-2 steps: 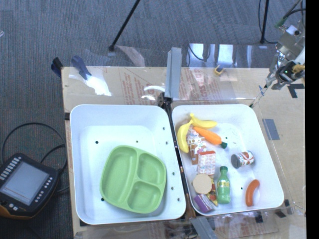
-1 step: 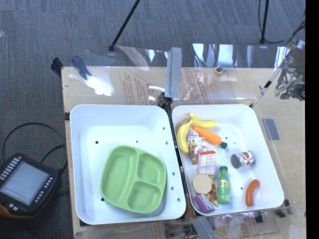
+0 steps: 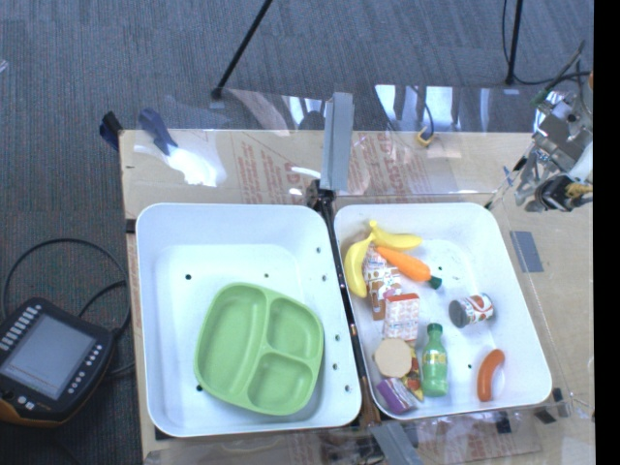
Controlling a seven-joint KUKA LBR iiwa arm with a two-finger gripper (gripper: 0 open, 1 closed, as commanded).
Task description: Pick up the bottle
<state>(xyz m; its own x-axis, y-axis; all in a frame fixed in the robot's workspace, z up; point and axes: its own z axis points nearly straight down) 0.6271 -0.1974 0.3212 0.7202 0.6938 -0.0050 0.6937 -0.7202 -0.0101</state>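
Grey carpet surrounds the bench. Near the right bin's [image 3: 504, 250] front edge stands the bottle [image 3: 433, 359], green, its long axis running front to back, cap rearward, just beside a carton [image 3: 401, 316]; its label is unreadable. Far beyond the bin's back right corner hangs the gripper [image 3: 552, 177]; its opening I cannot tell.

On the tabletop [image 3: 223, 158], the left bin [image 3: 155, 260] holds a green divided plate [image 3: 260, 348] toward its five o'clock corner. In the right bin [image 3: 504, 260], two bananas [image 3: 360, 260] lie at eleven o'clock with a carrot [image 3: 405, 263] just beside them. A tin can [image 3: 472, 310] sits near three o'clock and a sausage [image 3: 489, 374] at five. A pendant [image 3: 46, 356] rests on the floor at eight o'clock.
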